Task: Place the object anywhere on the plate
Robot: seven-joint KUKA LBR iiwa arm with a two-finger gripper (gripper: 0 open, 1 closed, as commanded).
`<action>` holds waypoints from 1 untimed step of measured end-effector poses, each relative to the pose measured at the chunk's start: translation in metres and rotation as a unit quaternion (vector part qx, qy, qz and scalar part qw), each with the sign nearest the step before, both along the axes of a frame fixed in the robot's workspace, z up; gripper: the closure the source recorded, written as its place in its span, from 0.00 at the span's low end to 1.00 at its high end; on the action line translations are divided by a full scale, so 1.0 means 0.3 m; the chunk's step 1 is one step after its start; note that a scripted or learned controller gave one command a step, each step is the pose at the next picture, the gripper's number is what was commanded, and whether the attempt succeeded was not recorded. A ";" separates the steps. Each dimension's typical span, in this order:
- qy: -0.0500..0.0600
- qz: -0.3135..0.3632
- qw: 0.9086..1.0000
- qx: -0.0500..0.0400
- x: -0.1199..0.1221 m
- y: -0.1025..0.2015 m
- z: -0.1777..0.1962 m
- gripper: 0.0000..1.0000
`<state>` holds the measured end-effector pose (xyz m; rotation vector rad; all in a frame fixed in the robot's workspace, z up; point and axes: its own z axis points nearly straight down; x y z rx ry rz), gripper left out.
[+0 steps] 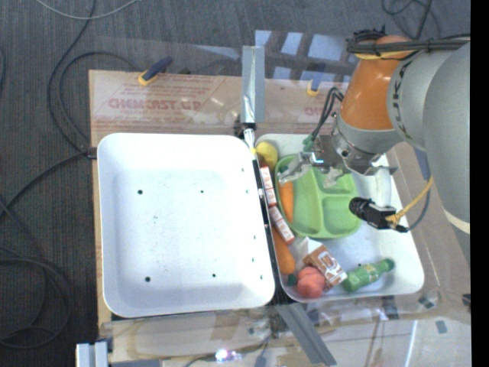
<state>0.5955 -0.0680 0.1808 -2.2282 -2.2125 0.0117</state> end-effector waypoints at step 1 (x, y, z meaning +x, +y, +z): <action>0.000 -0.060 0.998 0.001 0.031 0.050 0.048 0.00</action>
